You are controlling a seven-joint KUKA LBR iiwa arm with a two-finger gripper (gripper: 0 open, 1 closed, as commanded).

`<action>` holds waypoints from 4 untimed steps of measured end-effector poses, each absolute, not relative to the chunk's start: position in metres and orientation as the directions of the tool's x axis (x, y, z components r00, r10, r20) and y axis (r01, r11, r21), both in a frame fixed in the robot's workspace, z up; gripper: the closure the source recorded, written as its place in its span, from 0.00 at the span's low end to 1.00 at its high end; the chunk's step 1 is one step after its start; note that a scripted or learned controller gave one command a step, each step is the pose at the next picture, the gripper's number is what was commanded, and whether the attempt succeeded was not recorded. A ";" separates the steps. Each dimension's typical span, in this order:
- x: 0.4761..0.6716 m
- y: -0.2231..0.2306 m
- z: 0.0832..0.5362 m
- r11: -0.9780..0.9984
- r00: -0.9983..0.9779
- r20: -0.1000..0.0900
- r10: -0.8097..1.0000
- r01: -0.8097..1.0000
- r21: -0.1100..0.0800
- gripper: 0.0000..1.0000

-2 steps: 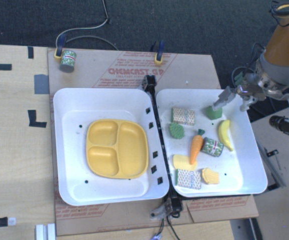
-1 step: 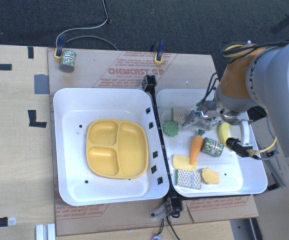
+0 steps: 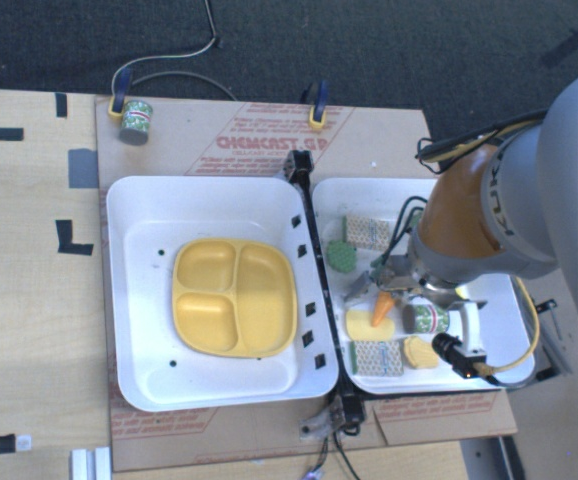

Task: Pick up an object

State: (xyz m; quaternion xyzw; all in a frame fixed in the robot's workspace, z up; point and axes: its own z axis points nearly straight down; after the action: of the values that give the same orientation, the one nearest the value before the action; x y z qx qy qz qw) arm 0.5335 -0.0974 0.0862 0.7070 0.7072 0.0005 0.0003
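Orange carrot (image 3: 382, 309) lies in the right bin (image 3: 525, 318) directly beneath the gripper (image 3: 394, 280), long axis running near-to-far; jaw opening cannot be told.

"CHEMCAST GP" on the brown board (image 3: 269, 140).

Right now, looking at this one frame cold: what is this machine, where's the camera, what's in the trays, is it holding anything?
It is one robot arm, grey with an orange band, reaching in from the right. The single camera sits above the bench and looks down at a slant. Two shallow white bins lie side by side. The left bin holds a yellow divided plate. The right bin holds small toys: an orange carrot, a green piece, a small can, yellow blocks and speckled sponge-like pads. The arm's wrist hangs over the toys and hides its gripper, so I cannot tell whether anything is held.
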 end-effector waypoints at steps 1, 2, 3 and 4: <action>0.485 -0.098 0.086 0.001 -0.001 -0.002 1.000 1.000 0.006 0.00; 0.529 -0.096 0.086 0.001 -0.001 -0.001 1.000 1.000 0.003 0.00; 0.529 -0.096 0.096 0.001 -0.001 -0.001 1.000 1.000 0.004 1.00; 0.529 -0.096 0.096 0.001 -0.001 -0.001 1.000 1.000 0.004 0.00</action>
State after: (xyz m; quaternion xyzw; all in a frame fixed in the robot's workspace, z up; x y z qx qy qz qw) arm 0.5290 -0.0961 0.0964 0.7066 0.7076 0.0011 0.0017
